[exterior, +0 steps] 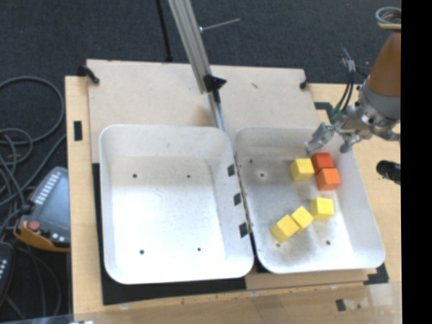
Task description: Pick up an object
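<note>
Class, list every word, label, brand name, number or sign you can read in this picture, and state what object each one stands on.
None can be read.
The handheld controller at the left edge has a grid of keys, too small and blurred to read.
The yellow and orange blocks, the two white bins and the gripper show no lettering.

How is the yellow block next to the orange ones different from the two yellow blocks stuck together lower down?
The upper yellow block sits beside the orange blocks, touching them; the yellow pair lies lower in the bin, away from orange. The upper block is a single cube, while the pair makes one longer, slanted shape. The upper block is nearer the gripper; the pair is farther from it. Both are yellow and rest in the right bin.
</note>
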Motion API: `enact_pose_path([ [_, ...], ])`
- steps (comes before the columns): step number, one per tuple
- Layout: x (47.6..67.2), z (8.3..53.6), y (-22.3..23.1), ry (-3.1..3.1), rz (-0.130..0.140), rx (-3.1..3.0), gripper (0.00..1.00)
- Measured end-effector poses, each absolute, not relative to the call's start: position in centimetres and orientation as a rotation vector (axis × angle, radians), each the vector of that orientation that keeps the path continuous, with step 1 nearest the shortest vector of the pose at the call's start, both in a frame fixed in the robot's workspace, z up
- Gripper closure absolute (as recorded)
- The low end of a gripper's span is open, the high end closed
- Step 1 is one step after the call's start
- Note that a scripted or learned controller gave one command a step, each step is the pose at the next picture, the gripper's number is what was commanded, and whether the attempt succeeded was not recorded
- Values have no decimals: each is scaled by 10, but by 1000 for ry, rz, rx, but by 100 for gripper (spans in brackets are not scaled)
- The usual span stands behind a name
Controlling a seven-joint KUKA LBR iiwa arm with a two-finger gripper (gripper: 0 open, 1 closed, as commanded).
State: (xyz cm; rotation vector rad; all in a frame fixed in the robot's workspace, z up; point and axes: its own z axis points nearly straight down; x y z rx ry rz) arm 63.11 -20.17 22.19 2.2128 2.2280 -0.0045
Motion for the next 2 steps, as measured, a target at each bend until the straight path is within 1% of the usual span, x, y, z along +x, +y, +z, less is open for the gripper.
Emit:
enact_pose_path([
  [1,652,126,-184,2216,13,2209,0],
  [2,641,101,-209,2229,23,2216,0],
])
